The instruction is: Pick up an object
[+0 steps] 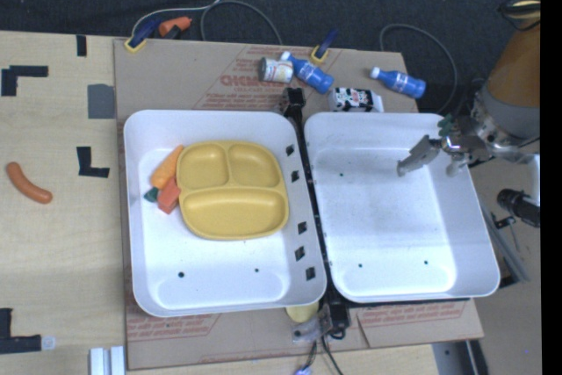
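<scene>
Nothing picked yet, as far as I can judge. Nearest me: both bins' front halves, no loose items there. My gripper (430, 155) hangs over the right bin (395, 277), up in its far right corner, arm (518, 92) coming in from the right. One finger sticks out toward the left, the other is lost in the wrist clutter, so whether the tool is open or closed I cannot tell. Nothing visible between the fingers. The right bin floor under it looks bare.

Pickable stuff sits in the left bin (219, 290): a yellow tray (233, 189) with three compartments in the middle, a carrot (164, 169) and a smaller orange-and-green piece (167, 199) touching the tray's left edge. So the whole job is left: I'd need to cross over the divider (303, 189) between the bins, descend, close, lift.

In the way: the tray crowds the carrot, tight finger room against the bin wall.

Further out, off the bins: a sausage (28, 183) on the bench far left, two blue bottles (312, 75) (399, 82) and a small white jar (277, 68) behind the bins, a black-white box (356, 100) touching the right bin's back rim, clamps (158, 31), cables.
</scene>
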Available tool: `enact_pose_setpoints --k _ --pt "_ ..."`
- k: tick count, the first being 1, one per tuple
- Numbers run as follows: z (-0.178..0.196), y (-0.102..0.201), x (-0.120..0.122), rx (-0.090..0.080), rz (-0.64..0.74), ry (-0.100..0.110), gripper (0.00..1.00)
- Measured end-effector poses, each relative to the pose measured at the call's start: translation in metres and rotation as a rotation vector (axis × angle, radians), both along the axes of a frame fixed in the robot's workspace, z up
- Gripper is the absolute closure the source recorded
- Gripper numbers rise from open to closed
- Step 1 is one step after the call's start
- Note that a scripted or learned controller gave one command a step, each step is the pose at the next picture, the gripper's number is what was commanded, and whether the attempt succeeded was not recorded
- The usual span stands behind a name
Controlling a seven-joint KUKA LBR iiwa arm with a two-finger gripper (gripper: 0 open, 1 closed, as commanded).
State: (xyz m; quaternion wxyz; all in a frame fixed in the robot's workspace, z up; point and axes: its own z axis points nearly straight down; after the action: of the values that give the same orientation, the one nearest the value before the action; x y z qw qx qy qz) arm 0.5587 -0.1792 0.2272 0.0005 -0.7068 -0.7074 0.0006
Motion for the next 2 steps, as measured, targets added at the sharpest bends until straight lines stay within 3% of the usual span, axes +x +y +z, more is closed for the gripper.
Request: enact_pose_setpoints --k 1,2 --pt "-0.125 0.016 -0.075 0.006 -0.002 0.015 0.0" --pt "-0.099 0.065 0.003 0.001 0.007 -0.006 0.0"
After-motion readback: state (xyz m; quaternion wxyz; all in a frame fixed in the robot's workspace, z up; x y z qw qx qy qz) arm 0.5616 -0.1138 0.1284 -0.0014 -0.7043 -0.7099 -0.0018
